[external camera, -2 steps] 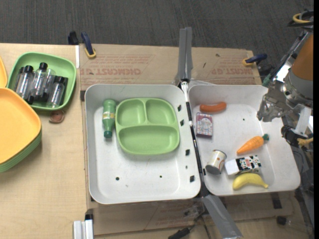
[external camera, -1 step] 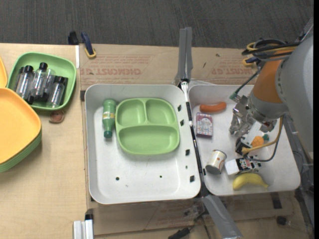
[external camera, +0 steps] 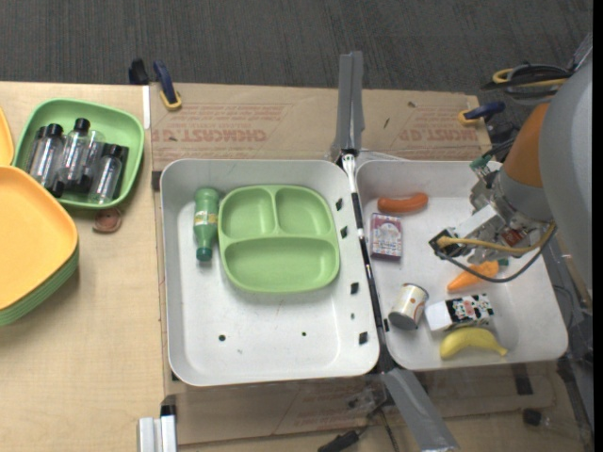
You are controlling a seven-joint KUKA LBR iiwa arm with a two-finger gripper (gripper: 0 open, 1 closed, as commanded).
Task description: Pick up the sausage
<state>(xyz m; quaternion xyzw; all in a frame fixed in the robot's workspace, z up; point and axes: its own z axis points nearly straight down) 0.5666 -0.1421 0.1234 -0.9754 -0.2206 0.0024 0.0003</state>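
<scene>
The sausage (external camera: pixel 402 202), reddish-orange and short, lies near the back of the right bin (external camera: pixel 537 342), close to its left wall. My gripper (external camera: pixel 494 217) hangs over the right side of that bin, to the right of the sausage and apart from it. Nothing is visibly held in it. An orange carrot-like piece (external camera: pixel 474 273) lies just below the gripper.
The right bin also holds a pink card box (external camera: pixel 386 235), a tin can (external camera: pixel 408 306), a black-and-white packet (external camera: pixel 462 311) and a banana (external camera: pixel 471 344). The left bin (external camera: pixel 273 347) holds a green divided plate (external camera: pixel 278 236) and a green bottle (external camera: pixel 205 222).
</scene>
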